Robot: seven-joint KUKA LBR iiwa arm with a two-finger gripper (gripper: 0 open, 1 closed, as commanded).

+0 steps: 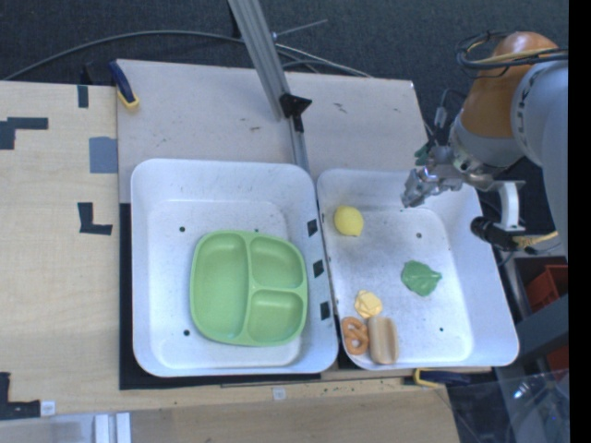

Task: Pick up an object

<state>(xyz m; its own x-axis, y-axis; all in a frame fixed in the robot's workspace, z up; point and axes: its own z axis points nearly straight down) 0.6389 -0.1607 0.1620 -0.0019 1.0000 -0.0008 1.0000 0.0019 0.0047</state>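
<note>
A: Item nearest the gripper (pixel 417 190)?

B: Yellow ball (pixel 348 221), lemon-like, in the right bin (pixel 480 340), near its far-left corner, close to the wall shared with the left bin (pixel 152 247).

A: Handling?

B: Likely light, stiff and smooth plastic; may roll. Close on its widest middle, from above.

A: Appearance?

B: Round, plain yellow, slightly knobbed at one end, though that is blurred.

A: Pincer state?

B: Hovering at the bin's far edge; open or closed, I cannot tell.

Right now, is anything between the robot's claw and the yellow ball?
No. In the camera view, just bare white floor of the right bin lies between the gripper and the yellow ball.
</note>
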